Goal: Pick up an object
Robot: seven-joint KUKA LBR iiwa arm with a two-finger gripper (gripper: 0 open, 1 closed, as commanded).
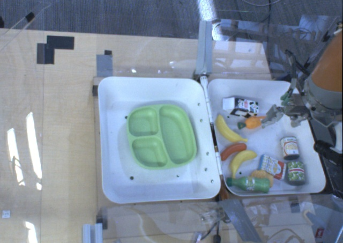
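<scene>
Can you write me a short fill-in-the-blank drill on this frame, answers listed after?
1. The green divided plate lies in the ____ bin.
2. The plate has ____ compartments.
3. The two bananas in the right bin are ____ in colour.
4. The green bottle lies along that bin's ____ edge.

Answers: left; three; yellow; near

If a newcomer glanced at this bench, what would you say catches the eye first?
Probably the green divided plate, alone in the left bin. Next, the right bin, crowded with toy food: two bananas, a sausage, cans and a green bottle. The arm's claw hovers by a small carrot.
</scene>
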